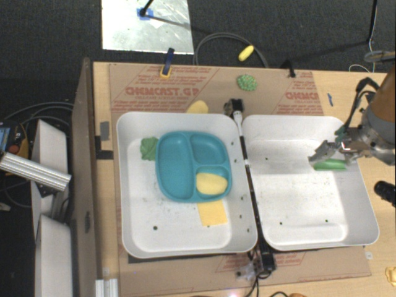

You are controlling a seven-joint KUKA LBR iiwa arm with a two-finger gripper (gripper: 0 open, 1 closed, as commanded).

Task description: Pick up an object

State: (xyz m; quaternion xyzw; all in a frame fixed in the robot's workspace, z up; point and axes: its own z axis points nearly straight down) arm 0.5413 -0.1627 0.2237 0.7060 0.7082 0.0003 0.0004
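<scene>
Much of the arm is cut off at the right edge. Its claw [326, 153] sits low over the right bin [297, 228], prongs too blurred to read as apart or together. A green object [330, 164] lies just beneath, seemingly touching; whether gripped, unclear.

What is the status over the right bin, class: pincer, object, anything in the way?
Pincer low over right white bin, near its far right side. Long green object directly beneath it, grip unconfirmed. Nothing else close by.
</scene>
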